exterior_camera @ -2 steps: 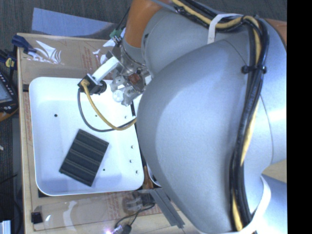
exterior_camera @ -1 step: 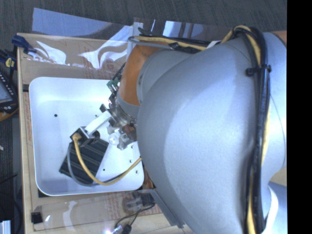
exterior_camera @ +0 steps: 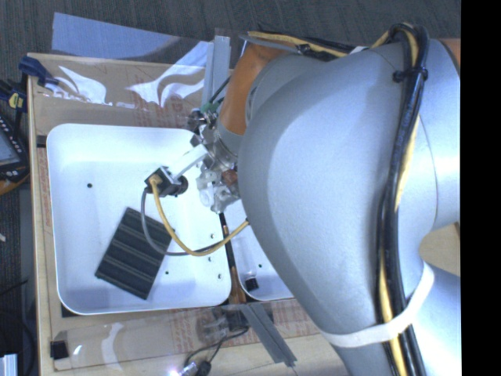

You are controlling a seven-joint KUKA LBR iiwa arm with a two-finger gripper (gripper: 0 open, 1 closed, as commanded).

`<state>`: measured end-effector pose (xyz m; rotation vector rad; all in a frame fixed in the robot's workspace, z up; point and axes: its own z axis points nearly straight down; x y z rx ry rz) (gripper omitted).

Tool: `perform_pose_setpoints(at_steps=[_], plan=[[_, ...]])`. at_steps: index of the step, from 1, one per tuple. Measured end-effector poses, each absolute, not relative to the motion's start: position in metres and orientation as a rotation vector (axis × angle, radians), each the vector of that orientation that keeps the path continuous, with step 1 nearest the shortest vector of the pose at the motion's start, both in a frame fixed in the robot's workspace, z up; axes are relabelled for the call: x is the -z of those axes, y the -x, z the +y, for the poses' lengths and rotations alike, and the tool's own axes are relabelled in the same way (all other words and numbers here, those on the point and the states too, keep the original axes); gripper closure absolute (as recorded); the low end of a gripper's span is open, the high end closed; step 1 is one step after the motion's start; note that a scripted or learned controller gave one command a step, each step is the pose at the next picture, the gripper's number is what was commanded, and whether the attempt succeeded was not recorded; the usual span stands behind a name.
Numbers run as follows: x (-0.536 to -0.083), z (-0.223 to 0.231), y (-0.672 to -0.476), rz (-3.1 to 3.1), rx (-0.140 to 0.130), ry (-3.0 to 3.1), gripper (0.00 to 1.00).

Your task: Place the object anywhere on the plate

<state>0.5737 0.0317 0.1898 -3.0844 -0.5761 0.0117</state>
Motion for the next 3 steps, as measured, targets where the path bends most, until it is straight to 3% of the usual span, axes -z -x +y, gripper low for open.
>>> perform_pose_setpoints(at_steps=[1, 2, 3], plan=[[-0.325, 0.151, -0.569, -0.547, 0.001, 3.093, 1.00], [-0.442, 0.201, -0.521, -0.581, 0.009, 3.088, 1.00], [-0.440, 0.178, -0.514, -1.187, -0.010, 2.907, 1.00]])
